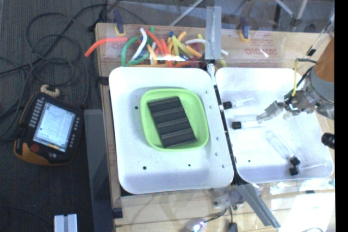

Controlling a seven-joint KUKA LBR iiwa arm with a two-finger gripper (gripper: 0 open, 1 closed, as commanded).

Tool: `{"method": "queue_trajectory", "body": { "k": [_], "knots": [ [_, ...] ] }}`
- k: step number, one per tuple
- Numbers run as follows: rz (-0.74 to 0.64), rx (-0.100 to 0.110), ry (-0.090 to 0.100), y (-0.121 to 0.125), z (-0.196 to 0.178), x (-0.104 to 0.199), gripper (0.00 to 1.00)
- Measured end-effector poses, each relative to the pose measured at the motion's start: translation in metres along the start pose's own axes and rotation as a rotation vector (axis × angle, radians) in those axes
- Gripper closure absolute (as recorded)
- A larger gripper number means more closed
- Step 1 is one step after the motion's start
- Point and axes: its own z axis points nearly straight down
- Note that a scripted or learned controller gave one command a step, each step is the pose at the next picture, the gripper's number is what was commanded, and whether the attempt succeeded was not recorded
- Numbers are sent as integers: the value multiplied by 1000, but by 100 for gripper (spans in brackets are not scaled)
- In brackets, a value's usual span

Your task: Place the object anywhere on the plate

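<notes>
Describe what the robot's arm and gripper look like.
At the view's right edge, the arm shows an orange band above a grey wrist. A yellow cable runs down beside it. The gripper is small, metallic grey, with slim fingers.

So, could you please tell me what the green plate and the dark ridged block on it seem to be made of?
The green plate looks like smooth moulded plastic: uniform bright colour, rounded rim. The dark block looks matte, perhaps rubber or foam: no shine, parallel ridges.
</notes>
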Motion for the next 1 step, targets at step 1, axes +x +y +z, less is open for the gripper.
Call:
{"method": "queue_trajectory", "body": {
  "k": [1],
  "knots": [
    [0,0,0,0,0,0,0]
  ]
}}
